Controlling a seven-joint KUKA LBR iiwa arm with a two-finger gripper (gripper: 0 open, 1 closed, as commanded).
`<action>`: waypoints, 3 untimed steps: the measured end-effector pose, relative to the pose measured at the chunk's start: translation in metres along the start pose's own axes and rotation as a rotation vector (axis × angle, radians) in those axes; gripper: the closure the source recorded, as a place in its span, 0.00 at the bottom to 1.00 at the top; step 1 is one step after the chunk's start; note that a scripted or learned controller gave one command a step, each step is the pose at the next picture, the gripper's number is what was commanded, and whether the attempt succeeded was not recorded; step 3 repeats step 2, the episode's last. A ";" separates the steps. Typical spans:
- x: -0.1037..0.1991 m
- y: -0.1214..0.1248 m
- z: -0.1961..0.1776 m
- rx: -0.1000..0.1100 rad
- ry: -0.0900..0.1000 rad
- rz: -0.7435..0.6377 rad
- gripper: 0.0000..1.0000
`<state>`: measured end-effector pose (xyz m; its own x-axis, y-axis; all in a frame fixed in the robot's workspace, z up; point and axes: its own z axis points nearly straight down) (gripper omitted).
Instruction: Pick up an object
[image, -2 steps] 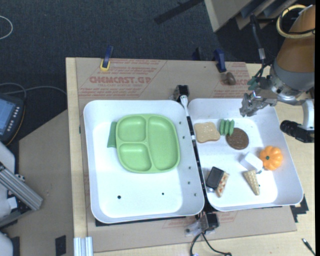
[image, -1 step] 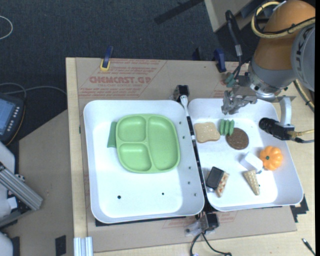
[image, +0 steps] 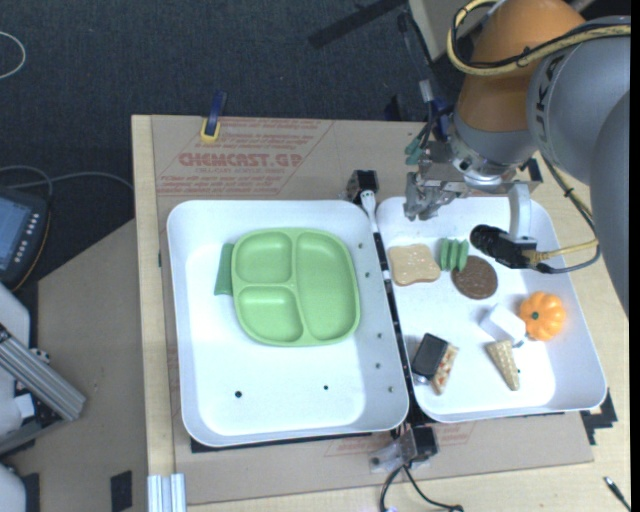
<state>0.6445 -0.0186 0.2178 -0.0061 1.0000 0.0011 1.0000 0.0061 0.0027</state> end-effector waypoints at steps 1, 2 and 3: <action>0.056 0.022 -0.004 -0.002 0.001 -0.001 1.00; 0.041 0.015 0.002 0.005 -0.002 0.007 1.00; 0.041 0.015 0.002 0.005 -0.002 0.007 1.00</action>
